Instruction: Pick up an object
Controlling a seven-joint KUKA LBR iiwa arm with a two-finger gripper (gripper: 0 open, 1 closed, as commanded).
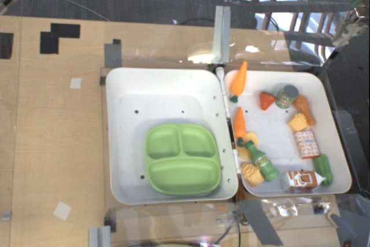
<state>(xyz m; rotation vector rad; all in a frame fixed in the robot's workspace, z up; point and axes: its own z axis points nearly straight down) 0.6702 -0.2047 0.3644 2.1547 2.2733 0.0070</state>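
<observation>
The right bin [272,130] holds several toy foods. An orange carrot [239,79] leans on its top left rim, and a second carrot [239,122] lies along the left wall. Near the top sit a red strawberry-like piece [266,101], a small tin can [286,96] and an orange-brown piece [304,110]. A yellow corn piece [298,122] and a red-labelled packet [306,143] lie on the right side. A green bottle [263,162], a tan waffle-like piece [252,173], a brown carton [302,180] and a green pickle [323,169] lie near the front.
The left bin [150,95] carries a green divided plate [183,159] in its front half. A metal post [222,32] stands behind the seam between the bins. Metal framing [300,14] runs behind the right bin. Wooden bench [52,142] extends to the left.
</observation>
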